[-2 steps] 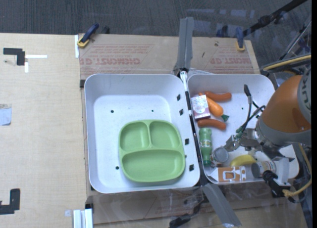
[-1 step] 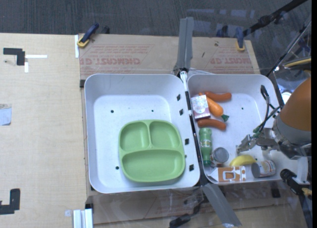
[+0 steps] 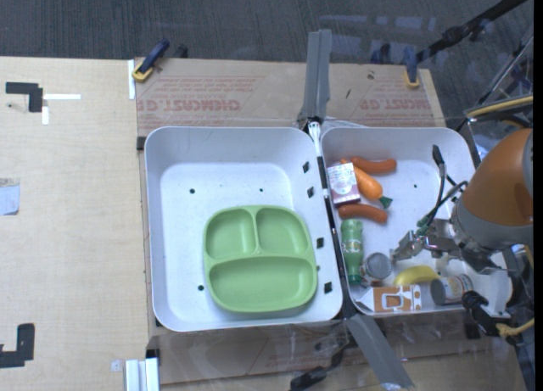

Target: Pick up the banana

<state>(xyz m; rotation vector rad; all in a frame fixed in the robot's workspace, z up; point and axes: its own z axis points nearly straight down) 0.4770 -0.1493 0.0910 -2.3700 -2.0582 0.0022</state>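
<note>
The yellow banana (image 3: 416, 276) lies near the front of the right bin (image 3: 407, 136), between a small tin and a brown bottle. My gripper (image 3: 412, 245) hangs just above and slightly behind the banana, reaching in from the right under the orange-banded wrist (image 3: 506, 184). It looks open, with nothing between its fingers. The banana rests on the bin floor, apart from the gripper.
Around the banana are a tin (image 3: 379, 266), a green bottle (image 3: 351, 249), an orange-and-white carton (image 3: 398, 299) and a brown bottle (image 3: 456, 287). Orange vegetables (image 3: 368, 184) and a small box (image 3: 342, 182) lie further back. The left bin (image 3: 170, 211) holds a green divided plate (image 3: 259, 259).
</note>
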